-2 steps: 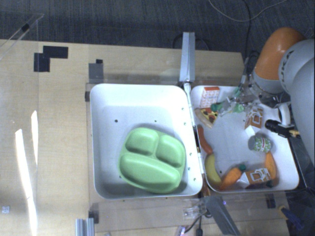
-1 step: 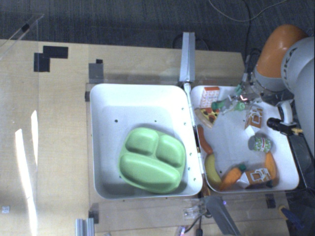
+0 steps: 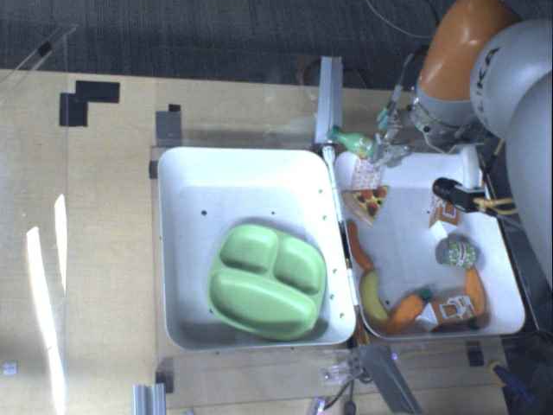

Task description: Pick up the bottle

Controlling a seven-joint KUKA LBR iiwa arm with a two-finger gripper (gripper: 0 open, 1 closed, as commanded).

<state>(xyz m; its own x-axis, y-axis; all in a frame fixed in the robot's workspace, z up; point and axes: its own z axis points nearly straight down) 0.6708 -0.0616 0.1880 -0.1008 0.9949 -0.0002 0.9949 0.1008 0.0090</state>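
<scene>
One bottle (image 3: pixel 352 141) at tool (image 3: pixel 386 145) tips, touching | tool grip state: can't tell | right bin (image 3: pixel 501 318) back-left corner

We are seeing an evenly, brightly lit bench (image 3: pixel 104 258), with light falling from above. Pale streaks of glare are lying across the wood at the left. The left bin (image 3: pixel 186 188) is showing soft shadows under its rim and beside the green tray (image 3: pixel 268 279). Detail is looking slightly soft and grainy throughout.
</scene>
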